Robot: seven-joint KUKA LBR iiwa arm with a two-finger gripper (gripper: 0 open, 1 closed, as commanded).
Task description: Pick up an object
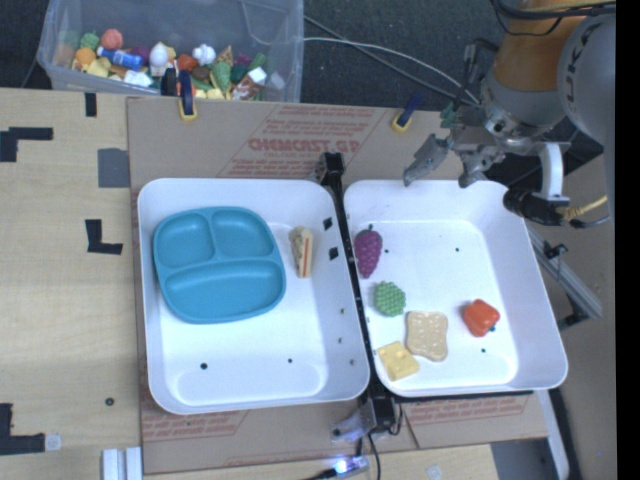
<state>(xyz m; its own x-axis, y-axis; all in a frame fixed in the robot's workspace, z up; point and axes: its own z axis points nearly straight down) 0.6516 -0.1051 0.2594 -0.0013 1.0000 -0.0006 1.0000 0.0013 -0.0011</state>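
small toy foods in the right bin (520, 298), all likely light and stiff.
near to far: cheese (398, 361) by your near edge, toast (428, 335), tomato (480, 317), green lump (389, 298), grapes (368, 250); pinch the cheese across its flat sides. gripper (448, 168) hangs over the far edge, fingers apart, empty.

Arm (560, 48) cut off by top-right edge; clear tub (170, 38) contents indistinct

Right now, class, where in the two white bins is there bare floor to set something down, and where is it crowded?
Left white bin: bare floor below the blue divided plate, and right of the small hot dog toy. Right white bin: bare across the upper middle and right, above the red pepper toy. Crowded: its lower left, with purple grapes, green bumpy fruit, toast slice and yellow cheese wedge.
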